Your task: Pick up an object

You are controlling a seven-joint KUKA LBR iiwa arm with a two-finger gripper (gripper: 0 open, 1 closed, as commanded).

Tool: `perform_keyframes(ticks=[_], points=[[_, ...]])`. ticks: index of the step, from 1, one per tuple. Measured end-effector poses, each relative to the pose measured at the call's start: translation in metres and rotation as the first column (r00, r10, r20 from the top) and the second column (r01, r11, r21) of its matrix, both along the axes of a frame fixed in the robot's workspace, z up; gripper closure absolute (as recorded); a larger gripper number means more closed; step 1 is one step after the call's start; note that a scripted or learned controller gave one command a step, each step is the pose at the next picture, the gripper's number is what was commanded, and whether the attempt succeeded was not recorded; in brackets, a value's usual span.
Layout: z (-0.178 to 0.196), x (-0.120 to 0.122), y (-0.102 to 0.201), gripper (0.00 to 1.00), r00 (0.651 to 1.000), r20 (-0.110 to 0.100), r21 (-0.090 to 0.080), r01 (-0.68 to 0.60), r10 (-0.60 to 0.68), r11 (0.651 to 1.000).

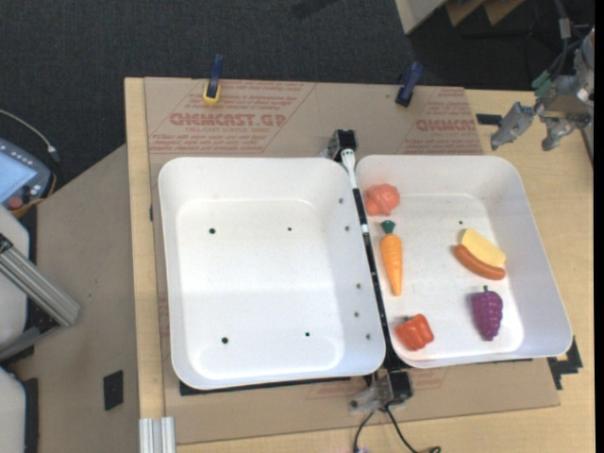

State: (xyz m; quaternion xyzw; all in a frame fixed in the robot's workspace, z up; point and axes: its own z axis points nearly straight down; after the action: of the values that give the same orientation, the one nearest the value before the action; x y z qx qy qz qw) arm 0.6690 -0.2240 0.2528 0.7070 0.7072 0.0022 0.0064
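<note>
The right bin (pixel 528 215) holds several toy foods: a pink strawberry-like piece (pixel 382 198) at its far left, an orange carrot (pixel 392 262) along the left wall, a red pepper (pixel 413 331) at the near left, a yellow and orange hot dog (pixel 480 254) and purple grapes (pixel 487 312) on the right. My gripper (pixel 530 130) hangs at the view's upper right, beyond the right bin's far corner, above the bench. Its two grey fingers are spread apart with nothing between them.
The left bin (pixel 189 253) lies beside the right one, joined by a black divider strip (pixel 361 225). Both sit on a cardboard sheet (pixel 283 111) held by a yellow clamp (pixel 213 85) and a blue clamp (pixel 409 83). Metal framing stands at the far left.
</note>
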Motion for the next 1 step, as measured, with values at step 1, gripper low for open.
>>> perform_keyframes(ticks=[1], points=[[0.1016,-0.0013,-0.0003,0.0,1.0,0.002,0.0,-0.001,0.001,1.0]])
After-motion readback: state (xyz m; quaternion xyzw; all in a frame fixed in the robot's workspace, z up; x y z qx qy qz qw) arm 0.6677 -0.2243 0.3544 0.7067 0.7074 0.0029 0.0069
